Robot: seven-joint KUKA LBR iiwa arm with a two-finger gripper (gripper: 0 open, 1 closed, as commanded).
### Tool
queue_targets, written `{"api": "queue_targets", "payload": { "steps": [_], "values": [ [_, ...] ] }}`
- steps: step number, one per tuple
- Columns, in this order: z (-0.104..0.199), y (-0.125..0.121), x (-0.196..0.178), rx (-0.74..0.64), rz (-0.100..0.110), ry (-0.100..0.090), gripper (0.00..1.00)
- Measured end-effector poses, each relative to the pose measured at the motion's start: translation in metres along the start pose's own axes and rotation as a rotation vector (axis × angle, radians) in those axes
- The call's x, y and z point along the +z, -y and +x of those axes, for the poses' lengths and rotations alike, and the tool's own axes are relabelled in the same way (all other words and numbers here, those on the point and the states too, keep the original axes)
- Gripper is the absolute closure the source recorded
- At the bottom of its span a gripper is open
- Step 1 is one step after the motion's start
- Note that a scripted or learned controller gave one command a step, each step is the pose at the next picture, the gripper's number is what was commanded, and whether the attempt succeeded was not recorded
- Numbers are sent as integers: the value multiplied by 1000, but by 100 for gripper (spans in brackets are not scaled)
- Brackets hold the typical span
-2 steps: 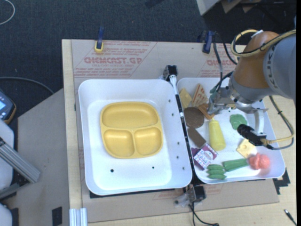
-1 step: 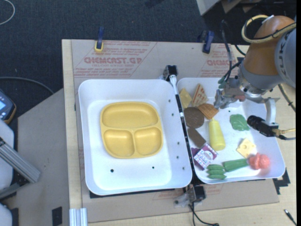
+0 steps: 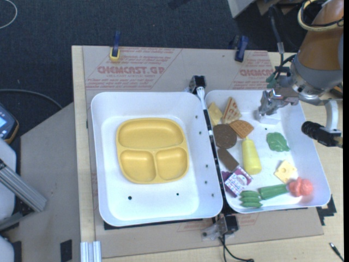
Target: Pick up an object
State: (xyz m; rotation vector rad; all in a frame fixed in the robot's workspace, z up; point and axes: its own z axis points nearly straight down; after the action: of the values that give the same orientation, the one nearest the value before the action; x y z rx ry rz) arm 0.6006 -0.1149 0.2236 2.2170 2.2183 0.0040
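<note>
Gripper point(image 3: 265, 109): you see it over the right bin's point(image 3: 316, 162) far edge; finger state cannot be told.
Yellow tray point(image 3: 152, 149): left bin point(image 3: 103, 162) centre.

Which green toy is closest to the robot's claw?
The small green leafy piece, alone mid-bin, just below the gripper. The green pea pod and green-stemmed radish lie at the bin's near edge.

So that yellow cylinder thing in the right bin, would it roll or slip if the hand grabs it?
The yellow cylinder lies on its side, so a sideways nudge would probably roll it toward the brown round piece. It looks smooth and glossy, so it may slip in a loose pinch. It seems like rigid toy plastic, likely light.
</note>
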Motion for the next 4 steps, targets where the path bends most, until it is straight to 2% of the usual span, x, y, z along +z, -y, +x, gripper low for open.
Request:
{"api": "queue_targets", "payload": {
  "steps": [1, 3, 4],
  "values": [
    [0, -1, -1, 0, 2, -1, 100],
    [84, 57, -16, -3, 10, -4, 100],
    [121, 82, 2, -3, 11, -4, 100]
  ]
}}
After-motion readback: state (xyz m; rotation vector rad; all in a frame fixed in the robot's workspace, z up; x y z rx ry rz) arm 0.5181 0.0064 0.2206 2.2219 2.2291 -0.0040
